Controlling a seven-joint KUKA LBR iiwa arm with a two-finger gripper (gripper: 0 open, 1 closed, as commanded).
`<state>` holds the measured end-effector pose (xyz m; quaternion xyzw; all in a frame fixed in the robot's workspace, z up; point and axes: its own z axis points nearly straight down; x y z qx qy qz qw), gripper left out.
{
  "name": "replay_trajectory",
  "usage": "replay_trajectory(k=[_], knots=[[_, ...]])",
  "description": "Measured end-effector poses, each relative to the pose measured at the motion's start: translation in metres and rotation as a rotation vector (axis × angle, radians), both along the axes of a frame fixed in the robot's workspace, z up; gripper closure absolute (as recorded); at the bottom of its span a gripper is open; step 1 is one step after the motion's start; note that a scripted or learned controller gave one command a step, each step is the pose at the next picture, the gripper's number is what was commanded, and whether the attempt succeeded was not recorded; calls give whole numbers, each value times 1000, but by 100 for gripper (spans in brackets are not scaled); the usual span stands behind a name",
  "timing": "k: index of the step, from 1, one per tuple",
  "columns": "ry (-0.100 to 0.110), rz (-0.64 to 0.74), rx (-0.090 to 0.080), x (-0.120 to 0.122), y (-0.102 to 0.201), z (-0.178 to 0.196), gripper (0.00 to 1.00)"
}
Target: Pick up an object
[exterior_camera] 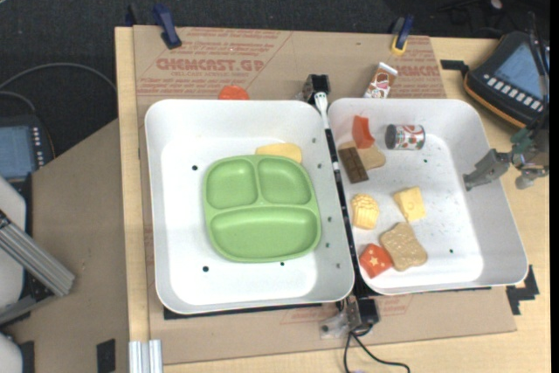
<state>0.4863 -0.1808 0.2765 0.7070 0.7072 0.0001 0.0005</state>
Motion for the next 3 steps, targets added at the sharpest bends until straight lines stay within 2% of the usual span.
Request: replay_trajectory(k=[1,2,3], knots=[[11,8,7,24,86,-139,0],[-12,0,-5,117,-20,-188,0],[16,1,-5,160,66,-192,0]])
